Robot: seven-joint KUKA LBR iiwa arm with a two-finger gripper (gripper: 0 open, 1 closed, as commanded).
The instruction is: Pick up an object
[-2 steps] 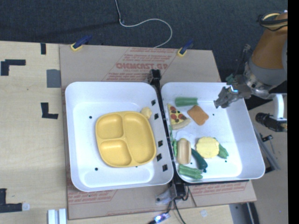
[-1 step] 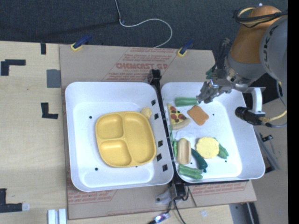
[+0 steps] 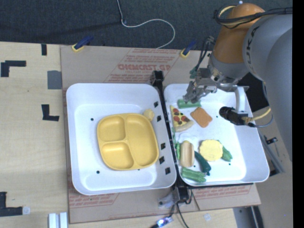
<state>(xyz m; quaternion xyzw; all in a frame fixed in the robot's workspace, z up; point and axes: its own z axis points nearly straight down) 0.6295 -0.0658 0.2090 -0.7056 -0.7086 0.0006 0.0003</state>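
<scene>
Over the right bin's (image 3: 247,146) far corner, gripper (image 3: 192,95) low above a green piece (image 3: 186,103), beside pizza slice (image 3: 180,118) and toast (image 3: 201,117). Claw state unclear, perhaps touching the green piece. Yellow divided plate (image 3: 127,140) alone in left bin (image 3: 80,127).

Two white bins (image 3: 78,141) sit on brown cardboard (image 3: 137,65) printed with red lettering. The divided tray (image 3: 127,141) is plain yellow. The pizza slice (image 3: 180,119) is yellow with red and green spots, beside an orange-brown toast piece (image 3: 202,117).
</scene>
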